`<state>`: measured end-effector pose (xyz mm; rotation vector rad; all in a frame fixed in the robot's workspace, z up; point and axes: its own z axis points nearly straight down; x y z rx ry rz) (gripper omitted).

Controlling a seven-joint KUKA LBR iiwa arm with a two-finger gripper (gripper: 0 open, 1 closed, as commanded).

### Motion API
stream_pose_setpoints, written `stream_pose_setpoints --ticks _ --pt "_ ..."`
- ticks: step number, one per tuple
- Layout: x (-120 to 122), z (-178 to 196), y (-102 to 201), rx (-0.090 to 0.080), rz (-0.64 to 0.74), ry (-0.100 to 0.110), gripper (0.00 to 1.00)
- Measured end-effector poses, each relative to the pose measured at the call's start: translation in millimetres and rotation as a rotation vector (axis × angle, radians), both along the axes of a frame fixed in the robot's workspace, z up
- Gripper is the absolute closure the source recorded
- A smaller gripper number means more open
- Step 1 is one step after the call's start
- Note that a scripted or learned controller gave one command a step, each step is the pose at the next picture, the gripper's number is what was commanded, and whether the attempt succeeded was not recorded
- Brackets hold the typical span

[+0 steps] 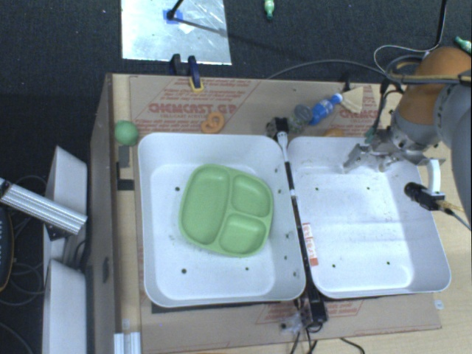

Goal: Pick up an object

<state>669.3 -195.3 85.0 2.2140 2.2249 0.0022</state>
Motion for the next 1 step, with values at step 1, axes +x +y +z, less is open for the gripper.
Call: stream_pose_setpoints --ticks 1 --pt "0.2 0.7 -9.7 0.002 -0.002 0.002 0.00"
